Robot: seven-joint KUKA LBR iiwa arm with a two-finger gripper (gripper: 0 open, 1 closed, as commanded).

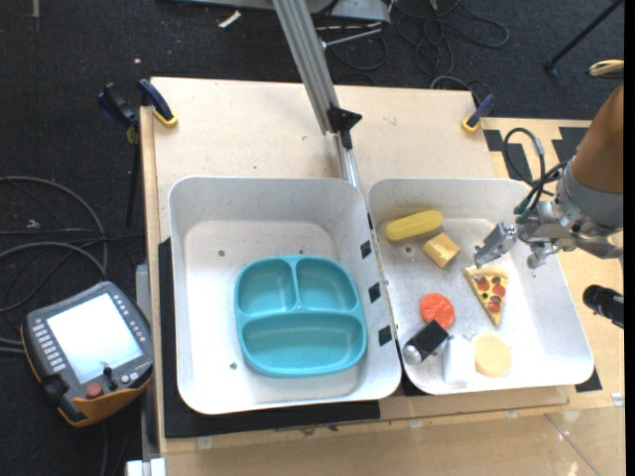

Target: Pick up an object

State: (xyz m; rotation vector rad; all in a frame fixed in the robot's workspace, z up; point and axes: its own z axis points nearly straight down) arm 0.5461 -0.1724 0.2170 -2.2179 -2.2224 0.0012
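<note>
Approach step: hand [516, 244], fingers spread and holding nothing, hovers just above pizza slice [489, 293]; next, descend and clamp.

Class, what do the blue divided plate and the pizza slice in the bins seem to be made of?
Blue divided plate: likely moulded plastic, uniform colour, smooth, soft sheen on its ridges.
Pizza slice: probably a plastic toy, flat colours and neat printed-looking toppings; rubber or foam cannot be ruled out.

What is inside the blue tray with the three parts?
The blue tray sits in the left bin, and all three of its compartments show bare blue bottoms with nothing in them. What lies under the tray is covered, so that cannot be seen.
</note>
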